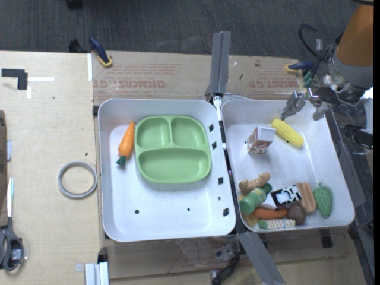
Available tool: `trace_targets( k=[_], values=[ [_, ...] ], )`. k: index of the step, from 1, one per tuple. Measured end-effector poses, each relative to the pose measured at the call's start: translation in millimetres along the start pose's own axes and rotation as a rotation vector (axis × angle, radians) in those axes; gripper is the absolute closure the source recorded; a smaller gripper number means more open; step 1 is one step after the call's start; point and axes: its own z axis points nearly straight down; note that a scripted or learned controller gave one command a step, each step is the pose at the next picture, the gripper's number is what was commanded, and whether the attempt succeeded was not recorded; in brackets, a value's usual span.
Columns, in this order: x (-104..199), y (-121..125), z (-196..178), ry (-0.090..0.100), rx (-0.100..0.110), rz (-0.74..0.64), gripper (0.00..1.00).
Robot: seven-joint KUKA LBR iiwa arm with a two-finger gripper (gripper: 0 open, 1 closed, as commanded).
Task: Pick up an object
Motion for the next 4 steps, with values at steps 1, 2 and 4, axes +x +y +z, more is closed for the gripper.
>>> trace_targets(
  k=[1, 2, 4],
  values=[
    [-27, 39, 78, 0.0, -0.002, -0.073, 0.0],
    [-49, 38, 156, -0.001, -0.004, -0.047, 0.0],
    [-11, 42, 45, -0.001, -0.005, -0.065, 1.0]
  ],
)
